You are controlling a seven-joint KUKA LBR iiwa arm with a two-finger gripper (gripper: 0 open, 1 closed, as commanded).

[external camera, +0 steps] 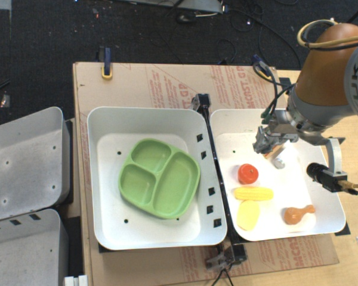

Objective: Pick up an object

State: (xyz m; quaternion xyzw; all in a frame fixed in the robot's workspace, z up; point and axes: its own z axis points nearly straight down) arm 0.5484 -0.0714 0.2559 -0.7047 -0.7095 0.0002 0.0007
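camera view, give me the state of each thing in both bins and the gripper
green divided plate: flat, upright, in left bin
red tomato: loose in right bin
yellow corn: lying on its side
yellow piece: lying flat beside corn
orange drumstick: lying down
gripper: above right bin, holding nothing visible

Both shallow bins are white: the left bin [101, 219] carries a light green divided plate [160, 177], the right bin [328, 222] a red tomato [247, 173]. At the tomato's 6 o'clock lie a bright yellow corn cob [254, 193] and a paler yellow piece [248, 215]. At 4 o'clock sits an orange-tan drumstick [297, 214]. The bench [161, 85] is brown with red printing.
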